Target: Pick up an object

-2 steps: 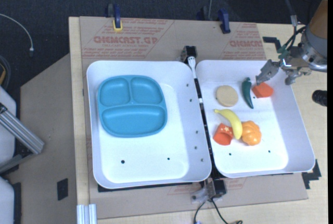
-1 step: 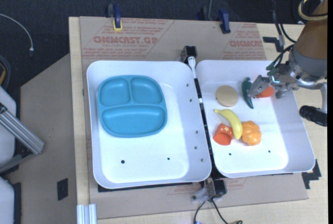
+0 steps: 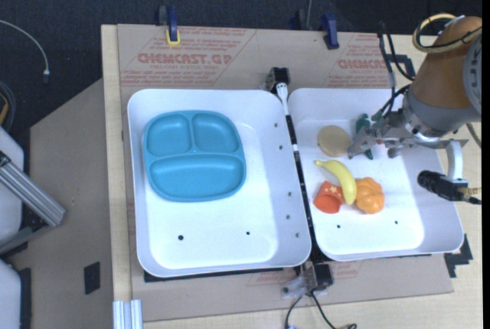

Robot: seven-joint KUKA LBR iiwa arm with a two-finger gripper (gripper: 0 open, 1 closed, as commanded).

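Here the end effector (image 3: 366,147) hangs over the right bin (image 3: 436,239); I cannot tell its state. Just left of it lies a flat tan disc (image 3: 333,140); below it, a curved smooth banana (image 3: 341,178), a red pepper (image 3: 329,199), and a lumpy orange pepper (image 3: 370,195).

Blue divided plate (image 3: 195,155) in left white bin (image 3: 222,243)

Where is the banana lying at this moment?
The banana lies in the right bin, between the red pepper and the orange pepper, just below the tan disc.
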